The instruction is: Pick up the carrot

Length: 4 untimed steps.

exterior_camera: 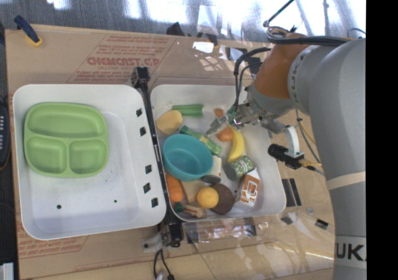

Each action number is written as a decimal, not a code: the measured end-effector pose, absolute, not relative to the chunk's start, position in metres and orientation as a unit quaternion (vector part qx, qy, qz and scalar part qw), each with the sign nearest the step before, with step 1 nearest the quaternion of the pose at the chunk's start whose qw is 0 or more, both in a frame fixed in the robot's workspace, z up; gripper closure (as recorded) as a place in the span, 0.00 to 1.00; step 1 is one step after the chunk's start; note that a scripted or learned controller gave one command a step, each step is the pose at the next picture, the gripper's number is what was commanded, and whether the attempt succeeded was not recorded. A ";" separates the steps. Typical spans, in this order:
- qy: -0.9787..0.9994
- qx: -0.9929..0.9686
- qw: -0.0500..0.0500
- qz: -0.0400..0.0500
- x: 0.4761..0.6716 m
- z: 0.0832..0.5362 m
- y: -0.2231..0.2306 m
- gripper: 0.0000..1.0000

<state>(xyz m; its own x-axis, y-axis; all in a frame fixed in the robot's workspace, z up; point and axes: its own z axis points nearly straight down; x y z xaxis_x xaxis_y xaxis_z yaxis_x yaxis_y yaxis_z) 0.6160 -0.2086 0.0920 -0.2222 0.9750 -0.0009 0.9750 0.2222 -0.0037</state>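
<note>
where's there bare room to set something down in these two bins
Most room is in the left bin: bare floor below and right of the green divided plate. The right bin is crowded around the blue bowl, banana and carrot; only its upper-left corner is bare.

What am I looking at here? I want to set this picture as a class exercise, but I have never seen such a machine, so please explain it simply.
One camera fixed above a bench looks down at a slant. The big grey shape with the orange band is a robot arm reaching in from the right. Its gripper hangs over the right bin, among toy foods: a banana, a blue bowl, an orange, a lemon. The carrot it should pick up lies near that bin's front left corner, untouched. The left bin holds a green divided plate. Whether the gripper holds anything is unclear.
</note>
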 end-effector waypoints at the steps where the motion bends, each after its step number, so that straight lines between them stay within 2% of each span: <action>1: -0.784 -0.621 0.001 0.003 0.617 0.103 -0.208 1.00; 2: -0.723 -0.691 0.000 0.000 0.610 0.191 -0.122 1.00; 3: -0.602 -0.798 0.002 0.003 0.632 0.192 -0.059 1.00; 4: -0.403 -0.915 0.003 0.004 0.656 0.191 -0.013 1.00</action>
<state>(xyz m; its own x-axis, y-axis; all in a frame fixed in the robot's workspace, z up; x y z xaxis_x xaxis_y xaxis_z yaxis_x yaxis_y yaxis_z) 0.6558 -0.0128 0.1909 0.6759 0.7369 -0.0060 0.7369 -0.6760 -0.0086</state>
